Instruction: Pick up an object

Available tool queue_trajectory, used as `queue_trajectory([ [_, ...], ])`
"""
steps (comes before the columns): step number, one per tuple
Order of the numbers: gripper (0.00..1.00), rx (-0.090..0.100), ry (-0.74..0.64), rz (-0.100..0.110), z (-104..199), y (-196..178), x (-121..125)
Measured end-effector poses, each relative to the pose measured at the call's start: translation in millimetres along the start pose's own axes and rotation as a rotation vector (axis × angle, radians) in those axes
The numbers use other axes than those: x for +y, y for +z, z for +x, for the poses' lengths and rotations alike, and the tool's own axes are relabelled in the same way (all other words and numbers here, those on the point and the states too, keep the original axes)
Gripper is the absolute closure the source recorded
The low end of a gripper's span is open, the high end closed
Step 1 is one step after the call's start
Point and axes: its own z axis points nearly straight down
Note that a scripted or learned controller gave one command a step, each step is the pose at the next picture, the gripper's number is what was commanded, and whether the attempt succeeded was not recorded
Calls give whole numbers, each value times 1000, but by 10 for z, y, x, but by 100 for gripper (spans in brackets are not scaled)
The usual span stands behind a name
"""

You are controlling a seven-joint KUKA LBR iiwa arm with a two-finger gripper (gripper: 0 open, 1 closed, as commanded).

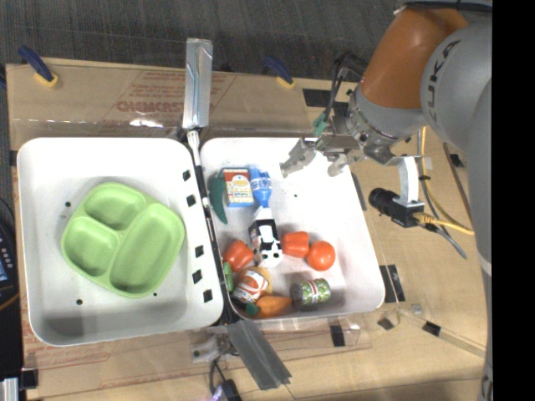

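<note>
My gripper [316, 164] hangs over the upper right part of the right bin [355, 211], its two fingers spread apart with nothing between them. Below and to its left lie the objects: an orange-and-white carton [238, 186] beside a blue piece [261, 190], a dark green piece [217, 197], a black-and-white cow figure [267, 237], a red block [295, 243], a red tomato [321, 256], an orange-red piece [237, 255], a red-labelled can [251, 286], a carrot [272, 306] and a green-labelled can [310, 292].
The left bin [42, 224] holds a green divided plate [123, 238]. A metal divider strip [197, 82] rises between the bins at the back. Cardboard covers the bench around them.
</note>
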Motion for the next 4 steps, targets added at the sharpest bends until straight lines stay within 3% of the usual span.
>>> queue_trajectory([
  [1,0,-2,17,-26,78,1493,-612],
  [2,100,-2,13,-17,73,1431,-631],
  [3,100,1,256,-2,1029,752,-378],
  [4,100,0,296,-2,769,211,168],
])
